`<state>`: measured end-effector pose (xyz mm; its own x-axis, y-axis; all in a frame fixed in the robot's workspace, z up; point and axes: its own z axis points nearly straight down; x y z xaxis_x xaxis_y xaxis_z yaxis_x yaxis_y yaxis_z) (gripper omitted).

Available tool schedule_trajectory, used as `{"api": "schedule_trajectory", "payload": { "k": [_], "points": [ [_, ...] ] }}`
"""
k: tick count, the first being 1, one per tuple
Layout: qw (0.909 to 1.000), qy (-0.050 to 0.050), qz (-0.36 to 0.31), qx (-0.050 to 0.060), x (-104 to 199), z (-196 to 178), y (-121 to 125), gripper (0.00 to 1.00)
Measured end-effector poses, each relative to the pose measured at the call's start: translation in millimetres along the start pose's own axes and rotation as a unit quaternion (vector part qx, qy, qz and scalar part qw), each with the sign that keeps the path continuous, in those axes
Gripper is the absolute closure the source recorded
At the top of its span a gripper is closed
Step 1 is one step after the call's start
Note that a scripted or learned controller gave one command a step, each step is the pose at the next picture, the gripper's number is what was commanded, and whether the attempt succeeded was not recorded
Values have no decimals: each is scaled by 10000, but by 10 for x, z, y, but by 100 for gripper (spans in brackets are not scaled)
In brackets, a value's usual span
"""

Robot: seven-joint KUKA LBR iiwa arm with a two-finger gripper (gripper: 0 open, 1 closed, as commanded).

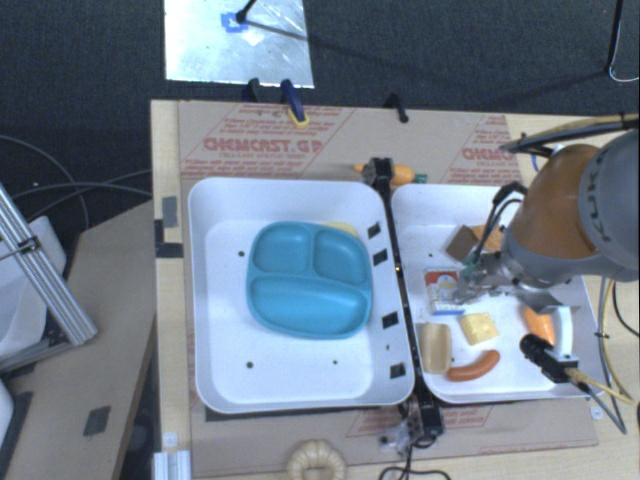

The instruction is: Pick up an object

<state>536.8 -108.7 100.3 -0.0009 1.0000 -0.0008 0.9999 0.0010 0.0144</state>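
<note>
My gripper [468,280] reaches down into the right bin [430,206] from the right, under the orange wrist band. Its tip is low over a red and white packet [440,288] near the bin's left side. A brown block [462,240] lies just behind the gripper. In front of it sit a yellow cheese-like cube [479,327], a tan bread piece [434,346] and a reddish sausage [472,367]. An orange carrot-like piece [538,321] lies to the right, partly hidden by the arm. I see nothing lifted.
The left bin [225,368] holds a blue divided plate [308,278] with a small yellow thing [344,228] at its far edge. A black clip rail [392,268] separates the bins. An orange item [401,175] rests beyond the bins.
</note>
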Motion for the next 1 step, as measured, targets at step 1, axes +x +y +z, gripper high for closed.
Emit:
{"api": "schedule_trajectory", "payload": {
  "k": [1],
  "points": [
    [10000,0,-14,45,22,-623,-30,100]
  ]
}}
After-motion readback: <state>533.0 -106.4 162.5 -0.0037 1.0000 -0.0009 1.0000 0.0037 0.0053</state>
